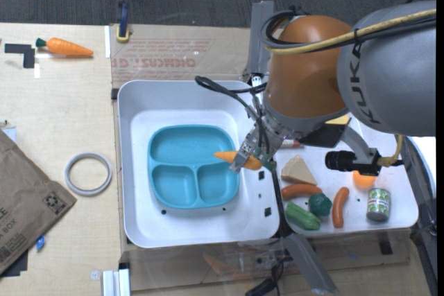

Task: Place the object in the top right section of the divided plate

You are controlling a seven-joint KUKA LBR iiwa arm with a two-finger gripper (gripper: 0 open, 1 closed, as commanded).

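A blue divided plate lies in the left white bin, with one wide section at the back and two small ones at the front. My gripper hangs over the plate's right rim, shut on a small orange toy carrot. The carrot lies roughly level, its pointed tip reaching left over the plate near the ridge between the wide section and the front right one. The arm's orange band and grey body cover the bin divider behind it.
The right bin holds a bread wedge, two red sausages, a green vegetable, a dark green piece, a small can and an orange piece. On the bench at left are another carrot, a tape ring and a cardboard box.
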